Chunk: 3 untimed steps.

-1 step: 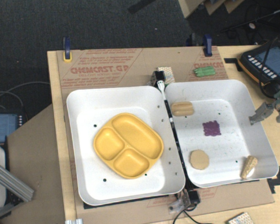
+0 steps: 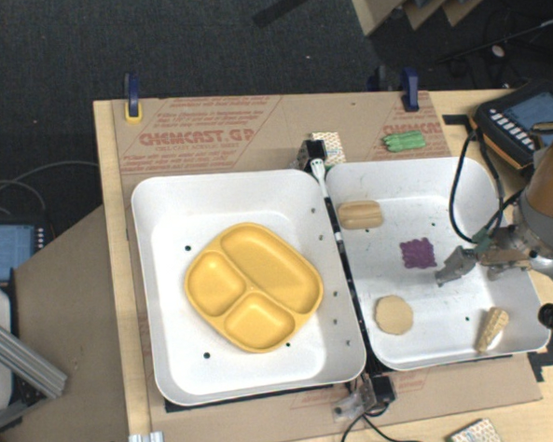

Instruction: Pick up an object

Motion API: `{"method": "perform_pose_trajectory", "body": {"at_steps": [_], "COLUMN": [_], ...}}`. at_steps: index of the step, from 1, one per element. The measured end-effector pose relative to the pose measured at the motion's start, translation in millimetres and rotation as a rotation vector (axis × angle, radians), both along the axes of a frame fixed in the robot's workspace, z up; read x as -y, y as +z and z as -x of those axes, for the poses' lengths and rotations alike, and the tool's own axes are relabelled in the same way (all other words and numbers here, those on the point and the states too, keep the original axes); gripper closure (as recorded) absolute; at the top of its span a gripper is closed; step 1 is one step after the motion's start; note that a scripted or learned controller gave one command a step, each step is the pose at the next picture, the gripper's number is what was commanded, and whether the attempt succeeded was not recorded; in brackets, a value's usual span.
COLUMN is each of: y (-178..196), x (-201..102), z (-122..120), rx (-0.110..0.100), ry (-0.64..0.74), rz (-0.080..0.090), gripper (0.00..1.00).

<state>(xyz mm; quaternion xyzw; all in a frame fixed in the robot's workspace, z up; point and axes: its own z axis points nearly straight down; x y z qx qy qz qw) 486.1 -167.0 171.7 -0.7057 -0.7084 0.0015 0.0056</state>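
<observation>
The arm reaches in from the right over the right-hand bin [image 2: 442, 173], and its gripper [image 2: 452, 268] hangs low above the bin floor, just right of a small purple block [image 2: 417, 253]. The view is too coarse to tell whether the jaws are spread or pressed together, and nothing can be seen between them.

Four loose things lie in that bin: the purple block near the middle, a tan bun-shaped piece [image 2: 359, 215] toward the far left corner, a round tan disc [image 2: 393, 315] near the front left, and a pale ridged wedge [image 2: 491, 328] at the front right. All four rest on the bin floor, apart from one another.

The left-hand bin [image 2: 158, 269] holds a yellow three-compartment plate [image 2: 252, 286], turned at a slant. Both bins sit side by side on a brown board on the worktop [image 2: 206, 131], and a green object [image 2: 403, 142] lies on the board behind the right bin.
</observation>
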Motion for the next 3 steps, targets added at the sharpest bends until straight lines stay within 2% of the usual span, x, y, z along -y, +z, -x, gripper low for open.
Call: {"method": "perform_pose_trajectory", "body": {"at_steps": [1, 2, 3], "y": [-92, -76, 19], "x": [-33, -29, -108], "z": [-84, -82, -75], "rx": [0.014, 0.015, 0.02], "ry": [0.003, -0.004, 0.005], "rz": [0.007, 0.008, 0.004], "gripper": [0.0, 1.0, 1.0]}}
